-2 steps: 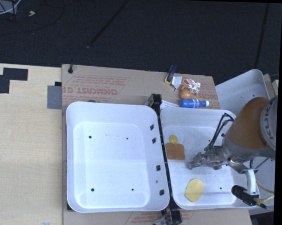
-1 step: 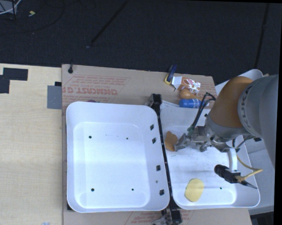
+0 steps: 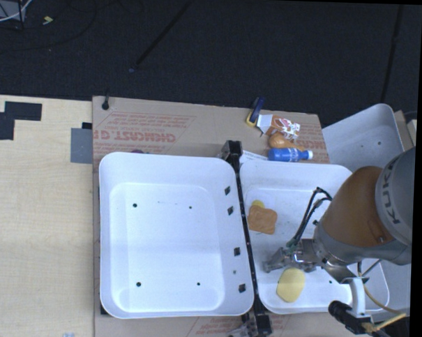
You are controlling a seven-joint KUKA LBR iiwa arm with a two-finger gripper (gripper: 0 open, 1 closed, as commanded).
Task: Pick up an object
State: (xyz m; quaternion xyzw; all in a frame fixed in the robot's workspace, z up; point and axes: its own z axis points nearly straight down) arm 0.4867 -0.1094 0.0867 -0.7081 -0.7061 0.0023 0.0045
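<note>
End effector [image 3: 275, 261] sits low in the right bin [image 3: 322, 177], just above-left of the yellow lemon-like object [image 3: 291, 284]; whether it is released or clenched, cannot tell, and nothing visibly sits in it. 2 candidate objects here: the yellow one near the front wall and the toast-like piece [image 3: 262, 219] closer to the divider. Best bet judged: go for the yellow one, centre over it, approach straight down, close across its narrow side, keep off the bin wall. Left bin [image 3: 119, 195] offers no target.
</note>
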